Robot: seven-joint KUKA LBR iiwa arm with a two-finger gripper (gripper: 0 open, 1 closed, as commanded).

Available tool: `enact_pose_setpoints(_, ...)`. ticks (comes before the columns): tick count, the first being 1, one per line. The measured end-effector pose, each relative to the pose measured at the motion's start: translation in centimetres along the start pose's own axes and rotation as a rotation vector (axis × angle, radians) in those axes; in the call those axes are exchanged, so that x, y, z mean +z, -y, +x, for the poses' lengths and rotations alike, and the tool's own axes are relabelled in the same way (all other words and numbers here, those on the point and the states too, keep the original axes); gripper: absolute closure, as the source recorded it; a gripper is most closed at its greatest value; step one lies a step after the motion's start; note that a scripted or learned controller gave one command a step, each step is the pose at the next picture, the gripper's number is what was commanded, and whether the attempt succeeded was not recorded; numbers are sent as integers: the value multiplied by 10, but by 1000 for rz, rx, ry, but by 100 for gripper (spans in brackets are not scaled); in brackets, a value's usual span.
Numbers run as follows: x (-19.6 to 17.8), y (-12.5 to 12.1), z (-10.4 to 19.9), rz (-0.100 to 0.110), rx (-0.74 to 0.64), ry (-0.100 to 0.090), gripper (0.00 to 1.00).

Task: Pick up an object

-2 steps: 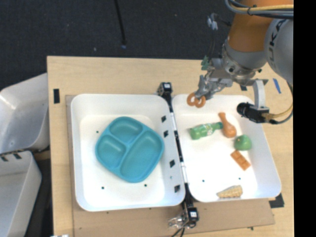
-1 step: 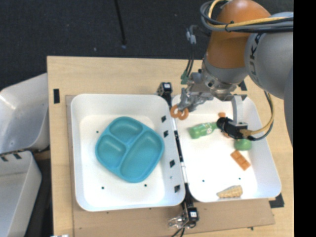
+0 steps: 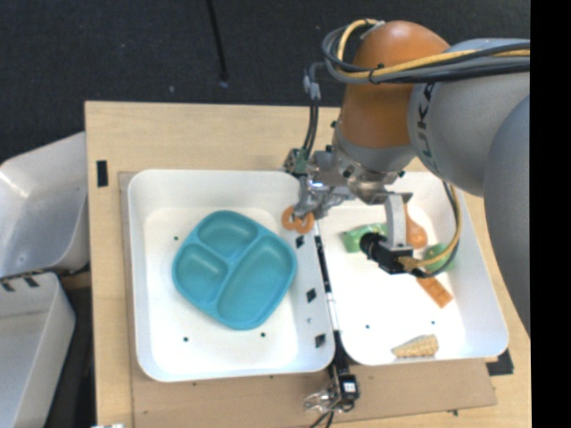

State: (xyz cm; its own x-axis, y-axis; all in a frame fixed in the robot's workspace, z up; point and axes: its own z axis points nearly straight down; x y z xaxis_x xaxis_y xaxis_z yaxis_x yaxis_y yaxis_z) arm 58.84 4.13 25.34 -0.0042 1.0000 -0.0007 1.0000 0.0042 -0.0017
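Blue plate (image 3: pixel 234 270) lies in left bin (image 3: pixel 153 350). Gripper (image 3: pixel 309 205) sits over the bins' divider, just beside orange ring (image 3: pixel 298 220); its grip cannot be told.

Left bin (image 3: pixel 143 346): a teal plate (image 3: pixel 234 270) fills the centre; free floor runs along the rim from 6 to 9 o'clock. Right bin (image 3: pixel 482 328): the arm (image 3: pixel 393 87) overhangs 12 o'clock, a green item (image 3: pixel 361 237) lies at 10, a tan wedge (image 3: pixel 417 348) at 6; 8 o'clock is open.
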Motion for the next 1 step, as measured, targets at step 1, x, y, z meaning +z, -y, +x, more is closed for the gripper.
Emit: enact_pose_setpoints(1, 18, 30, 42, 1, -1, -1, 100)
